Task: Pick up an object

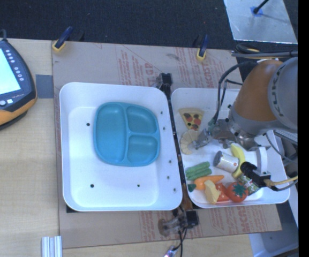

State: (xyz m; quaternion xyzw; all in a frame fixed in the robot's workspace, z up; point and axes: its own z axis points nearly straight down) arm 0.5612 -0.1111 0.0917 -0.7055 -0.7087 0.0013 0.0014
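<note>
While the arm (261, 98) reaches into the right bin (283, 197), I see my gripper (203, 140) low beside a pale round food piece (188, 141), just below the pizza slice (191, 118). Its jaws stand slightly apart, gripping nothing. A blue divided plate (126, 134) lies in the left bin (74, 191).

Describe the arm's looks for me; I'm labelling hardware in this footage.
The arm is bulky and rounded: grey shell with a broad orange band above the wrist. Dark cables loop along its left side. Its hand is a small grey metallic piece reaching over the right bin.
</note>
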